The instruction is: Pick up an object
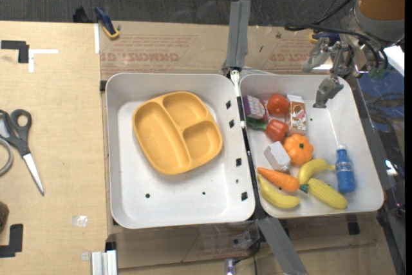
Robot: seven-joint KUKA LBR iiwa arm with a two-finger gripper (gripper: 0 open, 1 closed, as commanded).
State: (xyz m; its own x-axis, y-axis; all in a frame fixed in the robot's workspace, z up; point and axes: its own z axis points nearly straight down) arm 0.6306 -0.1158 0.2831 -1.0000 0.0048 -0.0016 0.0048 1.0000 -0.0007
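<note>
From my remote seat, the left bin (122, 158) keeps bare floor around its yellow divided plate (177, 132). The right bin (360, 138) is clear along its 3 o'clock wall; toys crowd its middle, a blue bottle (345, 169) nearest that wall. The gripper (328, 92) hangs at its 12 o'clock rim, fingers spread, holding nothing. Scissors (22, 142) lie on the bench at 9 o'clock.

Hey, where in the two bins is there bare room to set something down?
Left bin: a wide strip of bare floor in front of the yellow plate, and a narrower one along its left wall. Right bin: bare floor at the back right, between the juice carton and blue bottle, under the end effector. Its front half is crowded.
</note>
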